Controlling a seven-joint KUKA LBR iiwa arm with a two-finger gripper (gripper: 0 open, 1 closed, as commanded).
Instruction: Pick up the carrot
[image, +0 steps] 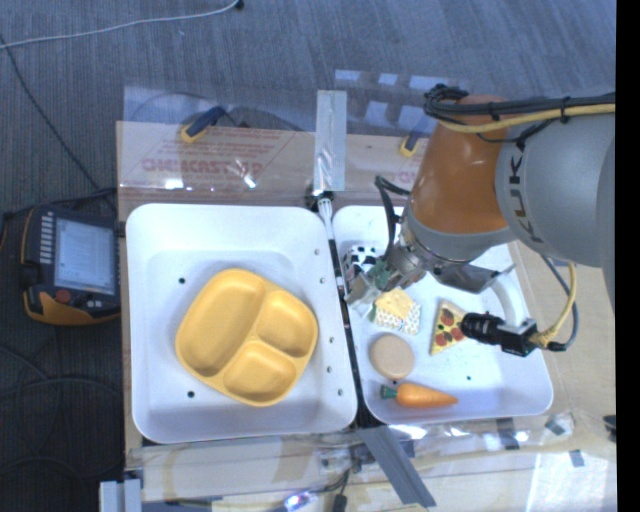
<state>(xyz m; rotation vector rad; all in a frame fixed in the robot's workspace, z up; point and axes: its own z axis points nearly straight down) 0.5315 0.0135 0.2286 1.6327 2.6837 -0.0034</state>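
Note:
The orange carrot with a green stub lies on its side near the front edge of the right bin. My gripper hangs over that bin's left side, close to the dividing wall, above and to the left of the carrot and well apart from it. A yellow cheese wedge lies just below the gripper. The arm's body hides the back part of the right bin.
A round tan cookie lies just above the carrot's green end. A pizza slice lies to the right of the cheese. A yellow divided plate sits in the left bin. A teach pendant lies left of the bench.

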